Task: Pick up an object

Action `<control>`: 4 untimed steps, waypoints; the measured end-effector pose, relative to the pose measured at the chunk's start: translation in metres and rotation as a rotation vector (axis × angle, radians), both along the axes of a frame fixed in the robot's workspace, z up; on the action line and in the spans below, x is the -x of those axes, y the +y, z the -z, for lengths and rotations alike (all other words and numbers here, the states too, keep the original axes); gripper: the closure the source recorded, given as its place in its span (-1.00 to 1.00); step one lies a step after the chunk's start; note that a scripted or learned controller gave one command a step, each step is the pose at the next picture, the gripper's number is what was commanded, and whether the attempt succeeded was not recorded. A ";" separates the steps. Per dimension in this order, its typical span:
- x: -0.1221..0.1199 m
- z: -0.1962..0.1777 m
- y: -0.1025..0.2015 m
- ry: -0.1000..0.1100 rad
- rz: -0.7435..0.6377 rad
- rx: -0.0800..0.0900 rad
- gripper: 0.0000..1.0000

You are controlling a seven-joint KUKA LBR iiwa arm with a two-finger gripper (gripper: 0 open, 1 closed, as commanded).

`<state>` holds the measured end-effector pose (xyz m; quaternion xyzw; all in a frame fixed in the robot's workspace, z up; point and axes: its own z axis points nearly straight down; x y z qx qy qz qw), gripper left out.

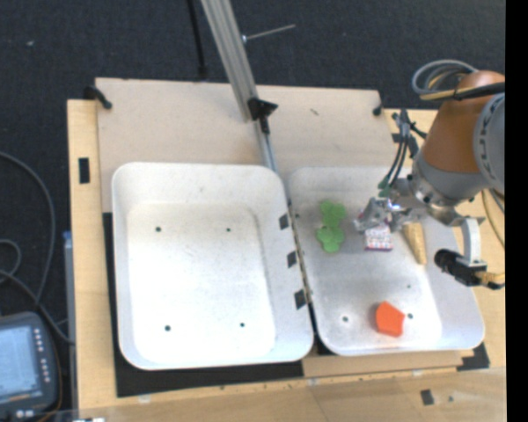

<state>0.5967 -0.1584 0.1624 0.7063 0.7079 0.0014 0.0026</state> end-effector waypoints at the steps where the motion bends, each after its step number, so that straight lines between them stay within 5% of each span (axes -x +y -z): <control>1: -0.002 -0.064 0.001 -0.003 -0.001 0.001 1.00; 2: -0.003 -0.115 -0.001 -0.002 -0.002 0.001 1.00; 4: -0.016 -0.093 0.106 0.004 -0.005 -0.002 1.00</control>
